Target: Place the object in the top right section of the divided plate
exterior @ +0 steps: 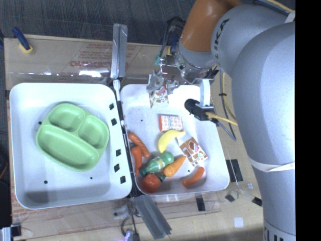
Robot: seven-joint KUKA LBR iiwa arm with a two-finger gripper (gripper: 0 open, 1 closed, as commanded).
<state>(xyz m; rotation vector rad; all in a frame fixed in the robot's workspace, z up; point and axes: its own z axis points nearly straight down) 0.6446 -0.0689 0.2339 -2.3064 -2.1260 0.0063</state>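
Observation:
The green divided plate [72,134] lies in the left bin [25,185], with two small sections along its upper right side and one long section below. My gripper [159,86] hangs over the far end of the right bin [218,182]. A small red-and-white packet [160,96] sits between its fingers, lifted off the bin floor. The gripper is well to the right of the plate, beyond the wall between the two bins.
On the right bin's floor lie a red-and-white box [170,122], a banana [169,138], a printed carton [193,151], carrots [138,144], a green bottle [156,163], a tomato [150,183] and a sausage [194,176]. The grey arm [261,84] fills the right side.

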